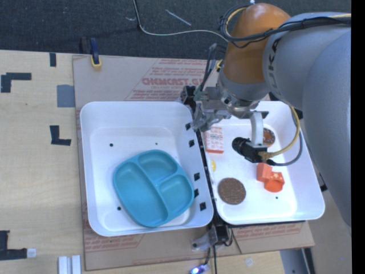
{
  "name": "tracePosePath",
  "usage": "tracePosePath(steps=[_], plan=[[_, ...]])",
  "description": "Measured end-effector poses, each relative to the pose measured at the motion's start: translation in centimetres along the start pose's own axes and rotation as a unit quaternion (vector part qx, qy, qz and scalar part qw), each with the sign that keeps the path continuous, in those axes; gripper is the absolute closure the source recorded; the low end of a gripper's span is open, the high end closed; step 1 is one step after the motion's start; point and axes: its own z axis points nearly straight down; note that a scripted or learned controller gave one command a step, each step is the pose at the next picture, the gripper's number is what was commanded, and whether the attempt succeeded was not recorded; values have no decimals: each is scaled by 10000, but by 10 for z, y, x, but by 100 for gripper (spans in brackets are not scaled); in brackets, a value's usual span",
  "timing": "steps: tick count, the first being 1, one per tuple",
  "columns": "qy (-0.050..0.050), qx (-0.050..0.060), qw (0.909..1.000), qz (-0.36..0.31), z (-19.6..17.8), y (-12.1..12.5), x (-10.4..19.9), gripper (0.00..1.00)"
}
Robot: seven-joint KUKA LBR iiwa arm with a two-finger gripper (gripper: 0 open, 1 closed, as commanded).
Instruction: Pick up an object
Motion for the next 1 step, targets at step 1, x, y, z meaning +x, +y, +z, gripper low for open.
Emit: tracePosePath(steps=[1], plan=[[-5,-4,10000,6,3,33,43,100]])
